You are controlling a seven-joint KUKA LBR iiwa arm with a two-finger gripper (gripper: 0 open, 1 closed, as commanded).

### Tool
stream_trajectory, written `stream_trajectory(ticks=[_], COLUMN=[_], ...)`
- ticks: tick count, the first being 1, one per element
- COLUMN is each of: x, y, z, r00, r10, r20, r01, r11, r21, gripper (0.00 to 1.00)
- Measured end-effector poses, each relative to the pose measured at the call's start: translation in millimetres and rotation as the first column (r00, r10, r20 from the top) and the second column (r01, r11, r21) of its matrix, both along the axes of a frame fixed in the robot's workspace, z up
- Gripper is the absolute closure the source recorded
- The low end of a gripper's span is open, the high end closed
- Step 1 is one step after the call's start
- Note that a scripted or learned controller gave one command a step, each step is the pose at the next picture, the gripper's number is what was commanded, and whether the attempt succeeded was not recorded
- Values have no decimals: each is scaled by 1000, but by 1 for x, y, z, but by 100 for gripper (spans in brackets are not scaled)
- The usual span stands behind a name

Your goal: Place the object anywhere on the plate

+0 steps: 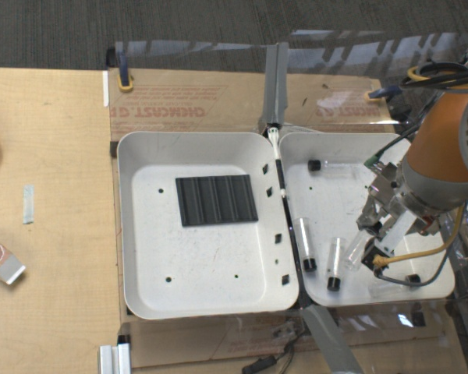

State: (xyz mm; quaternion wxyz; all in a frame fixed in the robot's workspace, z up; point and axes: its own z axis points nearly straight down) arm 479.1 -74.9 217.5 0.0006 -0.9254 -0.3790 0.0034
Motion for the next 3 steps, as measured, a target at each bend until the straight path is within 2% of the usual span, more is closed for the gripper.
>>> stream_trajectory(ticks=[1, 2, 3], x=[51, 59, 38], y=[83, 164, 231], z=[-28, -12, 25], r00=[986, 934, 955], r10=[-167, -358, -298], r20=[1, 3, 5], r01=[167, 358, 298], r11=[986, 934, 955], r21=[-2, -3, -2], gripper=[100, 100, 100])
